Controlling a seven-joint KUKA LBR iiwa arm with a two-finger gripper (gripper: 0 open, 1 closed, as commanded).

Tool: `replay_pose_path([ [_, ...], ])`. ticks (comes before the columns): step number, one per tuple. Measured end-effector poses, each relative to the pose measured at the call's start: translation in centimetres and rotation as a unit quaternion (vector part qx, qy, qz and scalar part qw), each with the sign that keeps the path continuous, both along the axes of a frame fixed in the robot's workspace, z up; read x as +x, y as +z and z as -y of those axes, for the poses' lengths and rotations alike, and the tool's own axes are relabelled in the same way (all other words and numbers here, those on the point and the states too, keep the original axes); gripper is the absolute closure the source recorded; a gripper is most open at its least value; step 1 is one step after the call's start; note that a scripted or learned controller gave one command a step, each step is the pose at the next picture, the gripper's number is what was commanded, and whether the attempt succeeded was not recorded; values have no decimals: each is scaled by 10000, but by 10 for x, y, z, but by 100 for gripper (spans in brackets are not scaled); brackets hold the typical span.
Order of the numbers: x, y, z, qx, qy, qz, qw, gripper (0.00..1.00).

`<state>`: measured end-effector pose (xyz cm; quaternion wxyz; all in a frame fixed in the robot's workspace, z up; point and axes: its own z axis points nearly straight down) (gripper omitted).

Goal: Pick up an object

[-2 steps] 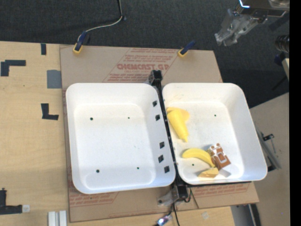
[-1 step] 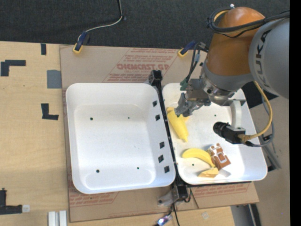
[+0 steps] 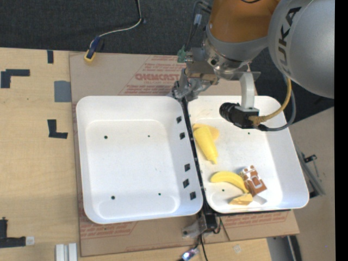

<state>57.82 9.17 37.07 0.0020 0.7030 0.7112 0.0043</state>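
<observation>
- Two white bins, the left bin (image 3: pixel 130 156) and the right bin (image 3: pixel 283 162), are seated on a cardboard sheet (image 3: pixel 147 75).
- Two yellow bananas (image 3: pixel 206 141) (image 3: pixel 228 179) and a brown block (image 3: pixel 254 180) are located in the right bin.
- The gripper (image 3: pixel 187 88) is positioned over the far end of the divider; jaw state cannot be determined.

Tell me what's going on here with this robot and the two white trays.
A grey and orange robot arm reaches in from the right, its gripper low at the far end of the divide between the two white bins. Its target objects lie untouched in the right bin: a yellow banana-like piece, a second banana, a small brown and white item and a tan scrap. The left bin sits beside it.
</observation>
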Motion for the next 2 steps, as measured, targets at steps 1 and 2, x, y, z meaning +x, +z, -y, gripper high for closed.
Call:
replay_pose_path([
  [1, 5, 63, -47, -2, -20, -12, 10000, 100],
  [2, -9, 171, -90, 9, -20, 14, 10000, 100],
])
